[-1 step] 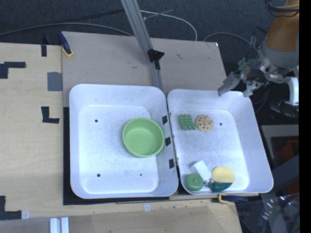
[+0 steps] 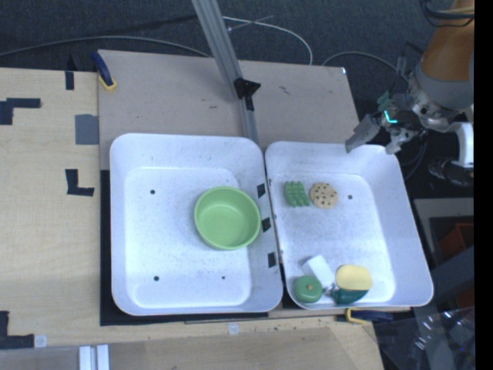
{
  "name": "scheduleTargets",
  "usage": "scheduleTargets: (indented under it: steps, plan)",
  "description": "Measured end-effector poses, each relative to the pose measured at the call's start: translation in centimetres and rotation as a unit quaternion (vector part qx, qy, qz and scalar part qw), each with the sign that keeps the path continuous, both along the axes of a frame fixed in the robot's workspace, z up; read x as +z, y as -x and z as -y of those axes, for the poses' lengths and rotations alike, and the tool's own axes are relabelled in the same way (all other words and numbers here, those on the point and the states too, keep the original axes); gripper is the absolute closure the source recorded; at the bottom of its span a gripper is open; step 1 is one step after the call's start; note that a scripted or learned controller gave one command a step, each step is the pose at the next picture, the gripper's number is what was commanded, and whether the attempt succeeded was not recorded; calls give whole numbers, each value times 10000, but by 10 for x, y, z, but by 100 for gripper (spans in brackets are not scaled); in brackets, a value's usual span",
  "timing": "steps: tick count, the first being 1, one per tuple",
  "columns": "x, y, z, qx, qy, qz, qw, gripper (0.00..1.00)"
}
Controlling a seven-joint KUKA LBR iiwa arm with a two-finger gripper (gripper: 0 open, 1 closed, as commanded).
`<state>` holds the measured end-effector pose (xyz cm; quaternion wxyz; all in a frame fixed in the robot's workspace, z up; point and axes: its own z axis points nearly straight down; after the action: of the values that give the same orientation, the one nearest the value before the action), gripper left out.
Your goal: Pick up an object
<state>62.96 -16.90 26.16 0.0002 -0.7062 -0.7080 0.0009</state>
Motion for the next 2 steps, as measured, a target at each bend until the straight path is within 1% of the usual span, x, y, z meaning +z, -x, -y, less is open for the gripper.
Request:
scheduleTargets:
  steps: [1,2]
  plan:
    - [-44,-1,-3,-2,-4,-20,10000,0]
    - [-97,-3,-14,1,-7,-24,10000,0]
